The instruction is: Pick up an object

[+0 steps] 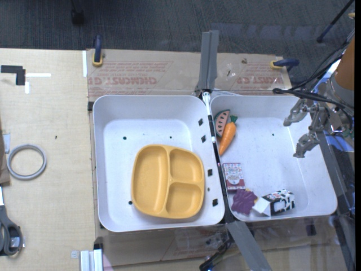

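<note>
A robotics lab: a pale wooden worktop carries 2 white bins set on taped-down cardboard held by clamps. A tape roll, scissors and black cables lie around, with grey carpet beyond.

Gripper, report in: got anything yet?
Gripper open, holding nothing, above right bin. Toy carrot untouched by the divider. Path clear.
</note>
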`<state>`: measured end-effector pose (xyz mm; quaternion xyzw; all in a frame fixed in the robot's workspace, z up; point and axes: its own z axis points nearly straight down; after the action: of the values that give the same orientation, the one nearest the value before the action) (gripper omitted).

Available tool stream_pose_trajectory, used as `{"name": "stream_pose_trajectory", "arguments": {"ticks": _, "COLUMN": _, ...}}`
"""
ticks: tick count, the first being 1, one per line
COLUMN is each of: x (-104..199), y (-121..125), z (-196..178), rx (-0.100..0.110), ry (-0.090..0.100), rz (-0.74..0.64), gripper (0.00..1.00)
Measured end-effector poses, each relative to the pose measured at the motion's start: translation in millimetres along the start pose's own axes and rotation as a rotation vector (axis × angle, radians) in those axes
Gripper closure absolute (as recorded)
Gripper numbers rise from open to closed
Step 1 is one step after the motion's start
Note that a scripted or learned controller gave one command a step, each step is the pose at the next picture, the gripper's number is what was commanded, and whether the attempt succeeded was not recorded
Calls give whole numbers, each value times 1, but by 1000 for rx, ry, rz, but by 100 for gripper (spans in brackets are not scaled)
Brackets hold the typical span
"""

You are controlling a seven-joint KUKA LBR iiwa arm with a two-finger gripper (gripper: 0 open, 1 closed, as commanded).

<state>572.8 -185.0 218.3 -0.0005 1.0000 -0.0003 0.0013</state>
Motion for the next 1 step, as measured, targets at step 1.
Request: {"name": "stream_pose_trajectory", "arguments": {"ticks": 1, "x": -87, "y": 122, "z": 27, "rx": -1, "ry": -1, "rz": 180, "gripper": 0}}
